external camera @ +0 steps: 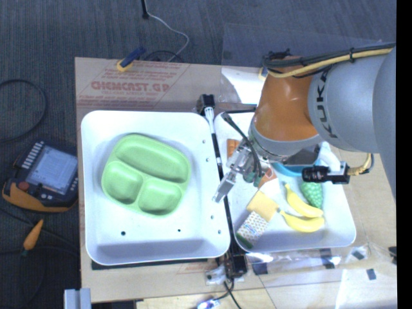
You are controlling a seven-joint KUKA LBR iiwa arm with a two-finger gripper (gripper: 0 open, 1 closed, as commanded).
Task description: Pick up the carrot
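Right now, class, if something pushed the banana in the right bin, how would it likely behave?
The banana is curved, so it would probably pivot or rock rather than slide straight. Its skin looks smooth, so perhaps slippery. It lies beside the yellow wedge, which it might nudge.

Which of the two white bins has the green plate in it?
The left bin. The green plate with three compartments lies in it, while the right bin holds small things like a banana.

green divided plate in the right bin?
No, the green divided plate lies in the left bin; the right bin holds the bananas and other small items.
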